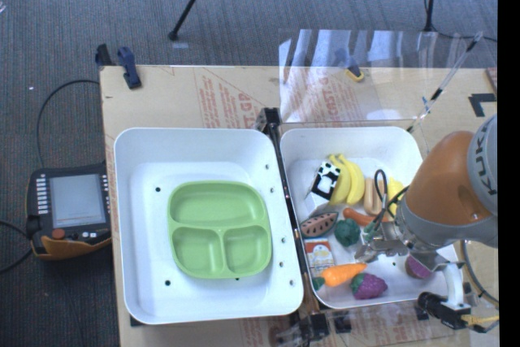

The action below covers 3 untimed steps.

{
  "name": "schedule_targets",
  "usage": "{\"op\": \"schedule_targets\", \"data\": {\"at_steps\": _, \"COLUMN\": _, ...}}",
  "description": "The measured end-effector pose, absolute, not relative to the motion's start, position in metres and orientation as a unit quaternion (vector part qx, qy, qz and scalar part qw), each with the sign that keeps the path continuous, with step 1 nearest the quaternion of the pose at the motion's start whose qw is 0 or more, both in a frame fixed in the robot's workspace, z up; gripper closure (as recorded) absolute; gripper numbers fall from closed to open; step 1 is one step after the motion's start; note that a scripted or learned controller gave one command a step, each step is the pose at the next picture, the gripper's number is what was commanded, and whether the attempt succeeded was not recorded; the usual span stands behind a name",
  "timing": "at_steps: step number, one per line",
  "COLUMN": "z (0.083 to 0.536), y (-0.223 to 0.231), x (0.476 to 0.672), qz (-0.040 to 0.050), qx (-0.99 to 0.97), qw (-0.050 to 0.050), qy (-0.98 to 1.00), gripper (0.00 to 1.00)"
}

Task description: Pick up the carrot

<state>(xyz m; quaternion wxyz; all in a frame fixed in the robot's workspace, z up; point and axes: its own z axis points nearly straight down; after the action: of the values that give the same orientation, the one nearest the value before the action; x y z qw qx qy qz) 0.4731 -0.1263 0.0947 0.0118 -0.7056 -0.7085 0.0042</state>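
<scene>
The carrot (pixel 343 273), orange with a green top at its left end, lies flat near the front wall of the right bin (pixel 301 144). My gripper (pixel 375 243) hangs just above and to the right of it, below the grey arm with its orange band (pixel 446 184). The gripper sits over the bin floor between a green broccoli (pixel 347 232) and a purple item (pixel 420 266). Nothing is visibly held. The carrot lies apart from the gripper, a short way down and to its left.
The right bin also holds bananas (pixel 348 178), a black-and-white cube (pixel 327 180), a brown oval toy (pixel 318 223), a red carton (pixel 319 254), purple grapes (pixel 368 285) and a small orange piece (pixel 356 216). A green divided plate (pixel 219 227) lies in the left bin (pixel 138 175).
</scene>
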Motion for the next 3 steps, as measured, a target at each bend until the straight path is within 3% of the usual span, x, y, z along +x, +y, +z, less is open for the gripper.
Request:
{"op": "schedule_targets", "data": {"at_steps": 1, "z": 0.095, "y": -0.126, "x": 0.473, "qz": 0.0042, "qx": -0.705, "qw": 0.012, "qy": -0.709, "gripper": 0.00}}
{"op": "schedule_targets", "data": {"at_steps": 2, "z": 0.100, "y": -0.126, "x": 0.473, "qz": 0.0054, "qx": -0.707, "qw": 0.015, "qy": -0.707, "gripper": 1.00}}
{"op": "schedule_targets", "data": {"at_steps": 3, "z": 0.132, "y": -0.141, "x": 0.476, "qz": 0.0014, "qx": -0.753, "qw": 0.003, "qy": -0.658, "gripper": 1.00}}
